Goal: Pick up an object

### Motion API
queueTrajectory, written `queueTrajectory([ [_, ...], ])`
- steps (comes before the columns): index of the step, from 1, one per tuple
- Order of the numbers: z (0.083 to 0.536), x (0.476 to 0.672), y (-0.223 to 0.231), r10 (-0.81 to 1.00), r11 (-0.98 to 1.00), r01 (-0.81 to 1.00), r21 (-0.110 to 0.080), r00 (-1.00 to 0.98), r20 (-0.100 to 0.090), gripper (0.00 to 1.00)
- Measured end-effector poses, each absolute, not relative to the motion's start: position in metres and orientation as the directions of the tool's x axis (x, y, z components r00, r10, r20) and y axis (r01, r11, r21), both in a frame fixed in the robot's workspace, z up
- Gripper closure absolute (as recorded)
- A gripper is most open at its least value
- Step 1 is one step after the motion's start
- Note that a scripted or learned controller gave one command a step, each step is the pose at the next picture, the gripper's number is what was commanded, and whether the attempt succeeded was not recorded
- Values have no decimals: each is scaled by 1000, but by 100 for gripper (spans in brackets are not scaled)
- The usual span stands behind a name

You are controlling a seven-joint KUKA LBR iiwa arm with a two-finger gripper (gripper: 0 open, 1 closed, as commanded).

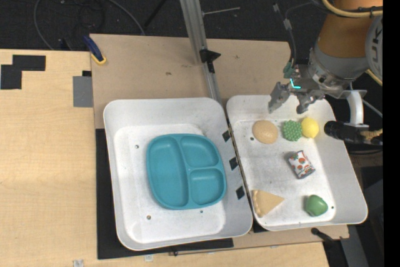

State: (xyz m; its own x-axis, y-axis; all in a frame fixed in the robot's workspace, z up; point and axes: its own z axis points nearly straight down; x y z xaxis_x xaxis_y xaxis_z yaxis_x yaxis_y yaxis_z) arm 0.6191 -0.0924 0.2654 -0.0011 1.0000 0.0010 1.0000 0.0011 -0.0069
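From the fixed camera above the bench, the right bin [350, 184] holds six small things with bare white floor between them: a tan round piece [265, 132], a green knobbly ball [291, 130] and a yellow ball [310, 128] stand in a tight row near the far rim, the green one touching or just beside the yellow. A small printed packet [300, 164] lies alone in the middle, a tan wedge [267, 202] sits against the near left wall, and a green piece [316, 205] rests near the near right corner, well apart from the rest. The left bin [119, 134] carries a teal divided tray [185, 170], with open margin all round it. Both bins sit on a brown board [150, 65], beside a pale wooden table [44, 153]; an aluminium post [194, 22] rises behind them. The arm [350, 15] bends down from the right, and its gripper [290, 99] hangs over the far rim of the right bin, above the row of balls, fingers spread apart with nothing between them.
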Motion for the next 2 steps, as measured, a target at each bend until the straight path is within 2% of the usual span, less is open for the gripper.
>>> queueTrajectory([
  [1, 267, 620, -92, 1000, 1, 1000, -3, -1, 1, 0],
  [2, 204, 616, -94, 1000, 0, 1000, -8, 0, 1, 0],
])
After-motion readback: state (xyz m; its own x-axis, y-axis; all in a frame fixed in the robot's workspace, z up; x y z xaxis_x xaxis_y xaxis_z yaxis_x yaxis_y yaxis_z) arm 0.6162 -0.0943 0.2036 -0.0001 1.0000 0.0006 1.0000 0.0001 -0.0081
